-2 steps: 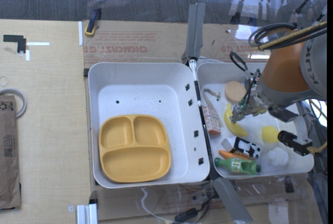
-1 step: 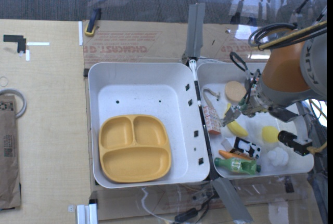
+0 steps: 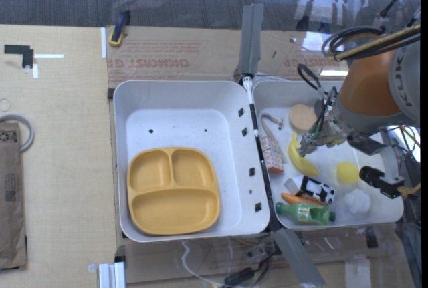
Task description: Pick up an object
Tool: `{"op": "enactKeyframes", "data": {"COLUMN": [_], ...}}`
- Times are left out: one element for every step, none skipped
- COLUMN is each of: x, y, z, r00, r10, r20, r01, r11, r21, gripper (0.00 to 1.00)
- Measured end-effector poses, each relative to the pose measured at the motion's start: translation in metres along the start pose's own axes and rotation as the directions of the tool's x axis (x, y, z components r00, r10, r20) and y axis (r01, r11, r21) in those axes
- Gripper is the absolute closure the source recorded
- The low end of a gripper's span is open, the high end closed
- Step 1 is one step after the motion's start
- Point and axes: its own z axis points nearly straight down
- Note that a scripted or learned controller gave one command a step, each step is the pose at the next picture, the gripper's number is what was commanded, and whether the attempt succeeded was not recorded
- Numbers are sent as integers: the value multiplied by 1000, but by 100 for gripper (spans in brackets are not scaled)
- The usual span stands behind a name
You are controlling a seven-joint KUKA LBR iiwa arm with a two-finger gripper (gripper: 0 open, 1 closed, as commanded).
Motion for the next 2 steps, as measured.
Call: {"op": "enactKeyframes", "data": {"x": [0, -4], "y": [0, -28], "z": [0, 39], "r00": [1000, 999], "r10": [-1, -50], "r20": [0, -2], "r01": [1, 50], "r11": [1000, 999], "r21": [0, 0], "gripper": [0, 0]}}
